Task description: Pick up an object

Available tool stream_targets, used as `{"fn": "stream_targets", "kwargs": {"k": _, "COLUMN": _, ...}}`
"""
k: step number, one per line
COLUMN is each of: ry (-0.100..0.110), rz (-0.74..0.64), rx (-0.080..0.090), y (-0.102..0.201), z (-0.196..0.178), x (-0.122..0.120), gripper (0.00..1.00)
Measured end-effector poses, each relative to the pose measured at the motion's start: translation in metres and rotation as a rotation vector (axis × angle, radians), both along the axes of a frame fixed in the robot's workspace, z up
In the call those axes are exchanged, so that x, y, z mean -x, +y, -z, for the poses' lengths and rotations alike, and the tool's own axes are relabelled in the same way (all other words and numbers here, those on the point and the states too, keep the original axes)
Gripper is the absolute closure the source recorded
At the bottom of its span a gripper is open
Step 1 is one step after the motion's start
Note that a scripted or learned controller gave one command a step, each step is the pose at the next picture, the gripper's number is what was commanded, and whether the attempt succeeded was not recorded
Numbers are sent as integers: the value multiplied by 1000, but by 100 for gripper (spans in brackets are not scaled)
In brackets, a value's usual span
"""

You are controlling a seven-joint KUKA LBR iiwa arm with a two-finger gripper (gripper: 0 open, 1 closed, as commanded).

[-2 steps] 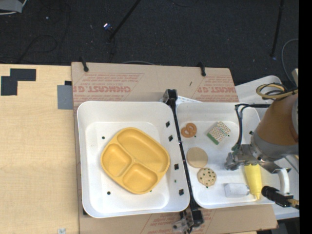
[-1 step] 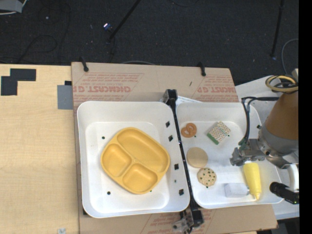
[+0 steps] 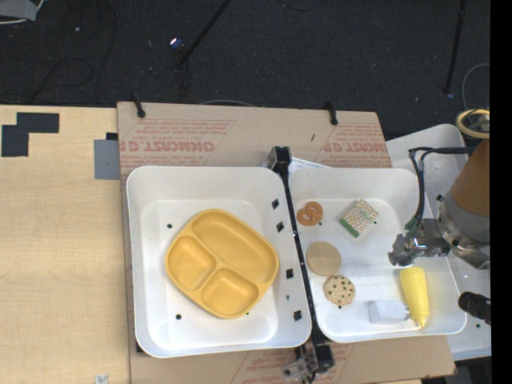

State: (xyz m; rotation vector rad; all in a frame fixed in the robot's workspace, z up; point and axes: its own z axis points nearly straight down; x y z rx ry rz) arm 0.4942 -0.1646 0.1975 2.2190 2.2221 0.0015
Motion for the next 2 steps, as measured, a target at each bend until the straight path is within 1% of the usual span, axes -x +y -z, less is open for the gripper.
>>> {"fn": "stream_targets", "kwargs": {"k": 1, "ry": 1, "rz": 0, "rx": 0, "y": 0, "z": -21, "x": -1, "gripper": 100}}
{"fn": "stream_targets", "kwargs": {"k": 2, "ry": 3, "rz": -4, "rx": -2, "y": 46, "z": -31, "x": -25, "gripper": 100}}
